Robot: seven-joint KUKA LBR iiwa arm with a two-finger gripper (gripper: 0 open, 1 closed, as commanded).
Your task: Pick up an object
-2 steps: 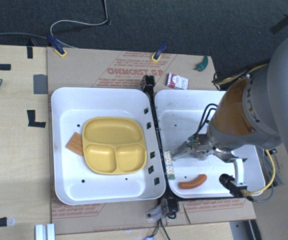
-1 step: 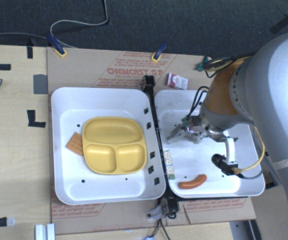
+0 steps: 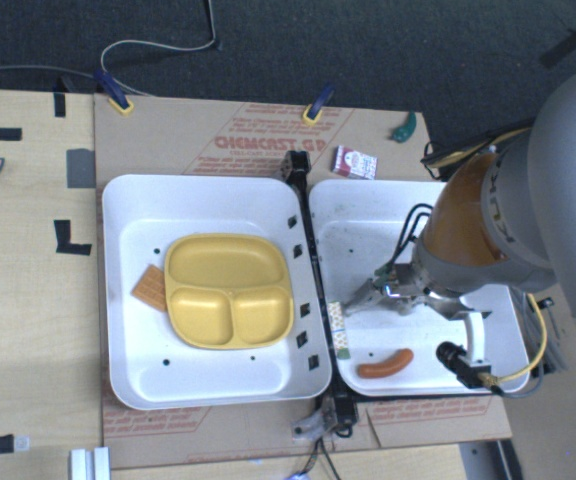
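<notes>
Over right bin (image 3: 368,203) — tool (image 3: 353,300) (low), sausage (image 3: 384,365) apart

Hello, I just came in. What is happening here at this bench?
A grey robot arm reaches into the right bin and its claw hangs low over the bin floor. A small sausage lies nearby, apart from the claw. The left bin holds a yellow divided plate over a brown cracker.
</notes>
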